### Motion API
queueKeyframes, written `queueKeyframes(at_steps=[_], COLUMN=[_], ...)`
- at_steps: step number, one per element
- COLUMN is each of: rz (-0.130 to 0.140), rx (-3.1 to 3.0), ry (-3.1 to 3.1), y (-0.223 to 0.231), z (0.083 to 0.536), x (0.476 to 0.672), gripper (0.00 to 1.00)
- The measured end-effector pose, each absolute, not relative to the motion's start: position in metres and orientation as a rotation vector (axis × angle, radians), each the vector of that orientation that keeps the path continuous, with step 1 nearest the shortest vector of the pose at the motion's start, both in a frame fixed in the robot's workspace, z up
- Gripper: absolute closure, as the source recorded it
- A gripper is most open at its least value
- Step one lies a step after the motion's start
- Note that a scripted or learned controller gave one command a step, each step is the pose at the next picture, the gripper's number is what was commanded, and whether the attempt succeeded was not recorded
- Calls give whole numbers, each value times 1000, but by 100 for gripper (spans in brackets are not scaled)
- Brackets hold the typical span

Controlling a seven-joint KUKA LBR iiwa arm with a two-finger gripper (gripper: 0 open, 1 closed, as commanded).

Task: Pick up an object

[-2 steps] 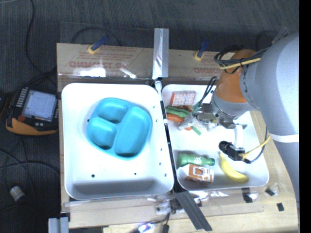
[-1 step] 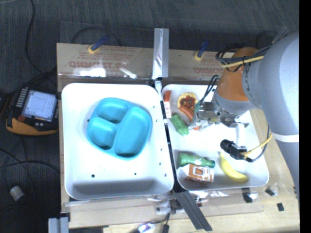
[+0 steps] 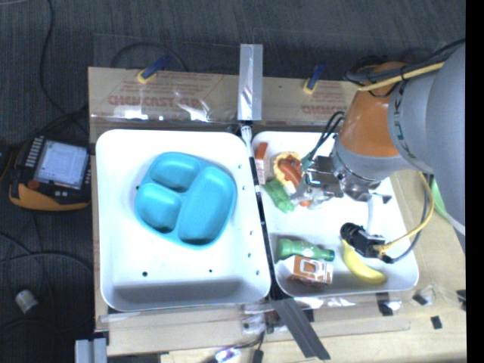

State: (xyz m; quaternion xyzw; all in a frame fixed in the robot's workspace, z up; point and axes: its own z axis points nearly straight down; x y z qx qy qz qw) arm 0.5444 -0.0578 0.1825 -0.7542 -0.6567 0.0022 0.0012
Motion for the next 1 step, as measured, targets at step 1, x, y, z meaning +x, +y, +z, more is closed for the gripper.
queueKeyframes(at_steps=[1], rz=[7], rx=[-2296], ry=[-2144], y=[-6], z=[221], x=[589], gripper=[100])
